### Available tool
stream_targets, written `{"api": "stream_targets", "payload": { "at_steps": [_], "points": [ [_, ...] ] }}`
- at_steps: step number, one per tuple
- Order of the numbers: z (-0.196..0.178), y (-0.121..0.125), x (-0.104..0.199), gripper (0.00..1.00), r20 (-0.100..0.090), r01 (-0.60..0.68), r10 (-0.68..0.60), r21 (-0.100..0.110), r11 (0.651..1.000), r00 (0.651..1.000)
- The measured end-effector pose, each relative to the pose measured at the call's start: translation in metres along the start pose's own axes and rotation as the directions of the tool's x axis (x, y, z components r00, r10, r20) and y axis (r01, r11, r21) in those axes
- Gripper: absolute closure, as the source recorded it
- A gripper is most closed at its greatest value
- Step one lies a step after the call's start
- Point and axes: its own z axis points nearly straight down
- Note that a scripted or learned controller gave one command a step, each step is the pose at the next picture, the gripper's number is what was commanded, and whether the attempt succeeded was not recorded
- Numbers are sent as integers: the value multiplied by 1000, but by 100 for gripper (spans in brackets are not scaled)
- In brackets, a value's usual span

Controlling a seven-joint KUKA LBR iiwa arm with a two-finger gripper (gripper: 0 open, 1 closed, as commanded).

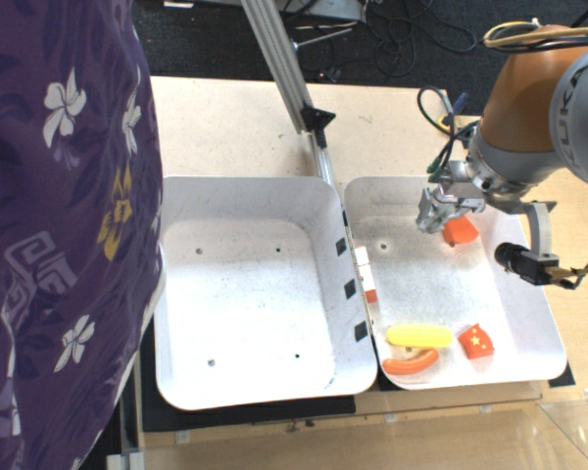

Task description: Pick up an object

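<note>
Four small objects are counted in the right shallow white bin [529, 302]: one orange block [460, 231] near the far side, one yellow elongated piece [419, 336], one orange curved piece [411, 362] touching it at the near rim, and one red block with a yellow mark [476, 342] just beside them. One left shallow white bin [176, 262] is seen alongside. The metal two-finger gripper [433, 215] is positioned just beside the orange block. A purple flowered cloth [59, 213] covers the left; a slanted metal bar [279, 57] crosses above.
</note>
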Motion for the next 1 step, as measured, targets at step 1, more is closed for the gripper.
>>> {"api": "stream_targets", "payload": {
  "at_steps": [1],
  "points": [
    [4,-14,57,100,0,1,-1,1,1000,1000]
  ]
}}
